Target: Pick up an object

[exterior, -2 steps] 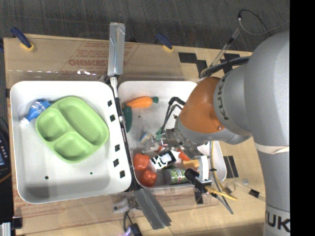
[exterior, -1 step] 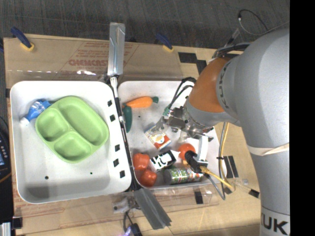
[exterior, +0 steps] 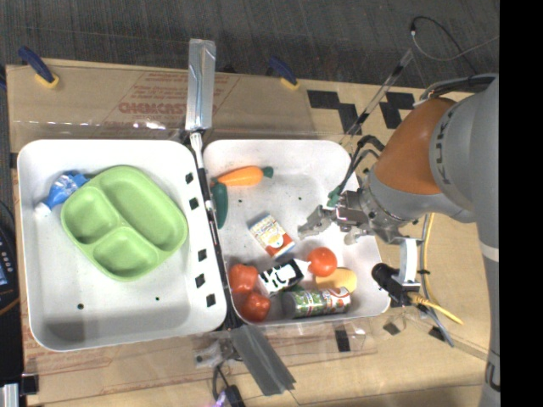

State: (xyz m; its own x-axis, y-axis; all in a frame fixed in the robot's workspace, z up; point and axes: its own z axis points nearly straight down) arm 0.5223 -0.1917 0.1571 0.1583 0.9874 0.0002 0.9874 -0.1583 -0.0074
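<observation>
Seen from above, two shallow white bins sit side by side on a cardboard-covered surface [exterior: 102, 91]. The left bin [exterior: 51, 312] holds a green divided plate [exterior: 125, 221] with something blue [exterior: 64, 187] tucked at its upper left edge. The right bin [exterior: 305, 155] holds the clutter that the arm could pick from: a toy carrot [exterior: 242, 175] near the top, a dark green vegetable [exterior: 221, 203] against the divider, a small orange and white carton [exterior: 270, 233] in the middle, and a tight cluster along the bottom wall, made of two red tomatoes [exterior: 246, 291], a black and white block [exterior: 284, 275], a red ball [exterior: 321, 261], a yellow fruit [exterior: 342, 278] and a can lying on its side [exterior: 316, 303].

The grey arm [exterior: 462, 159], with its orange band, reaches in from the right. Its gripper [exterior: 327, 220] hovers over the right side of the right bin, just above the red ball and beside the carton. Nothing sits between the fingers; whether they are spread or pressed together I cannot tell from here.

The risk lies in the crowding. The red ball touches the yellow fruit and the block, so a descent there would probably knock a neighbour or pinch two things at once. The round pieces may roll out of a squeeze. The carton stands apart, yet it lies tilted and could skid away from an off-centre close.
</observation>
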